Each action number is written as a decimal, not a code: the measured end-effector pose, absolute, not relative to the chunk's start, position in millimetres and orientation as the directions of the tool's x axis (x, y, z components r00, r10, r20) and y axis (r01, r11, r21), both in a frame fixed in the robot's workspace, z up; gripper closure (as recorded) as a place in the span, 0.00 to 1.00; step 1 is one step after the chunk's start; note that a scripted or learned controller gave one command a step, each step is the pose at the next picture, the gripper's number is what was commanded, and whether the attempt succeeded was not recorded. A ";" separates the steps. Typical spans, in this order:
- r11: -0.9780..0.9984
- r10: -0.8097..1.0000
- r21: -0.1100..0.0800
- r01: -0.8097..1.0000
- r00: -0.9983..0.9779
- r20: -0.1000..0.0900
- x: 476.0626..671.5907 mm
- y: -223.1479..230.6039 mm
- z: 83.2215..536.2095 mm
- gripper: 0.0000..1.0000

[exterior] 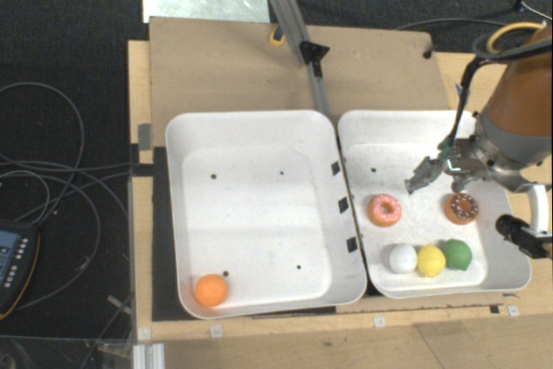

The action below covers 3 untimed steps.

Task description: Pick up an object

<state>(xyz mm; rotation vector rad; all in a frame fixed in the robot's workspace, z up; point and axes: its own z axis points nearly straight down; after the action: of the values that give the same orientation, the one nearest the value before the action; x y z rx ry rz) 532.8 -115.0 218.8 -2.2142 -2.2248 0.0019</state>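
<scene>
From my screen the jaws point(426, 177) hang over the right bin point(406, 130), parted and holding nothing; the pink donut point(384, 210) lies just below-left of them, nearest of 5 objects there

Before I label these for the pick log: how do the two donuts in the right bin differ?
The pink donut has pale pink icing; the brown donut has dark chocolate-coloured icing with light specks. The pink donut lies nearer the divide between the bins, in open view; the brown donut lies farther right, close under the arm's wrist. Both lie flat, hole up, look alike in size, and sit in the right bin.
</scene>
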 end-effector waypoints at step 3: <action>0.001 1.000 -0.003 1.000 -0.001 0.001 543.1 -124.9 127.3 0.00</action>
<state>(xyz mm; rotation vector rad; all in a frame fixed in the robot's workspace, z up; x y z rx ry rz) 543.1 -124.9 127.3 -2.2190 -2.2204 0.0023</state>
